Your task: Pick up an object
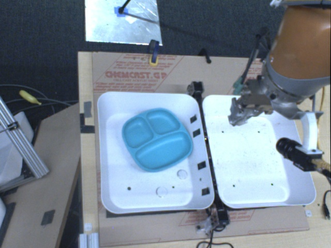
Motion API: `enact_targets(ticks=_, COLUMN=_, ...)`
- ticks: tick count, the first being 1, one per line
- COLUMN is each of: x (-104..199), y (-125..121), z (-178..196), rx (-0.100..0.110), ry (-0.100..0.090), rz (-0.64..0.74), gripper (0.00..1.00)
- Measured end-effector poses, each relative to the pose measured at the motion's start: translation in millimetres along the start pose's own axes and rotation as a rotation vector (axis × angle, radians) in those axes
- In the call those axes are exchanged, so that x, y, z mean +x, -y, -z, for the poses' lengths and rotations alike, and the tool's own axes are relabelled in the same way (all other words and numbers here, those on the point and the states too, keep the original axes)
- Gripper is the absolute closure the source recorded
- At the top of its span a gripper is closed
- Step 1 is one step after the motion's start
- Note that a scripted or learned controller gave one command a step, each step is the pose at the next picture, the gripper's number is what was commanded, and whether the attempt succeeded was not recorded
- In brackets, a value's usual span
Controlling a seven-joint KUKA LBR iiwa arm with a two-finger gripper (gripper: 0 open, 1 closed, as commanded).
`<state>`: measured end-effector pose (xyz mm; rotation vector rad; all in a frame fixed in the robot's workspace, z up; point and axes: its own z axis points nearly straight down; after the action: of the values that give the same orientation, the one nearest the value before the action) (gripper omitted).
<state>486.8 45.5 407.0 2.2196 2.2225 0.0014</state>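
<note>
Blue plate point(156, 138) well left of claw point(239, 117)

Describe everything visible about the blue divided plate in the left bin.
The blue plate is a light blue, rounded-rectangle tray that looks like smooth moulded plastic. It has three compartments: two smaller ones along its far side and one long one along its near side, split by raised ridges. Nothing lies in them. It lies flat and right side up, turned at a slight angle, on the floor of the left bin, roughly at its middle. Nothing else touches it; the end effector is over the right bin.
</note>
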Motion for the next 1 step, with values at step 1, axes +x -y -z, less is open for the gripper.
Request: enact_targets(ticks=1, x=59.2, y=0.1, z=24.7, rx=-0.003, ry=-0.002, rz=0.008, gripper=1.00)
